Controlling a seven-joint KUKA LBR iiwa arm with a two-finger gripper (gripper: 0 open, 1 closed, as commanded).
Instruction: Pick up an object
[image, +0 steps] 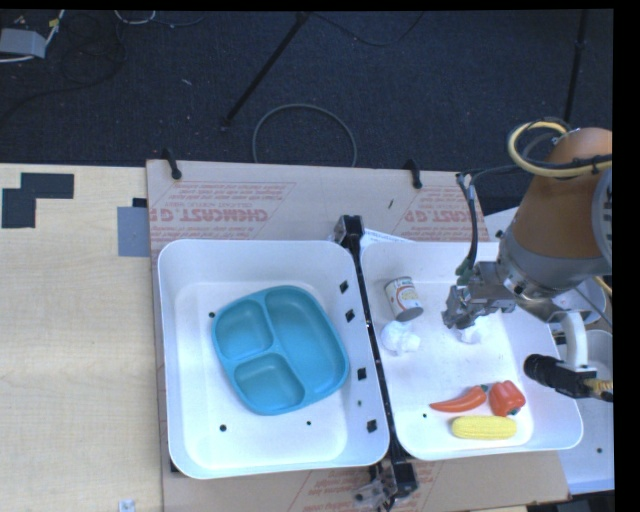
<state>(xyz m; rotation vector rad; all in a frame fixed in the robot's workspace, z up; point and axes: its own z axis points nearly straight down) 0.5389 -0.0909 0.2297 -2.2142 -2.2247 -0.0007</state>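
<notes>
My gripper (463, 316) hangs low over the right bin (540, 440), in its upper middle part. Just below it lies a small white object (469, 334), touching or nearly touching the gripper tip. A small can with a red and white label (402, 296) lies to the gripper's left. Below the can rests a crumpled white object (400, 339). Near the bin's front lie a red chili (459, 402), a red pepper (507, 398) and a yellow corn cob (484, 428).
The left bin (190, 300) holds a blue divided plate (279, 347). A black divider (363, 330) runs between the two bins. The arm's grey and orange body (560, 220) reaches in from the right, above the right bin's far corner.
</notes>
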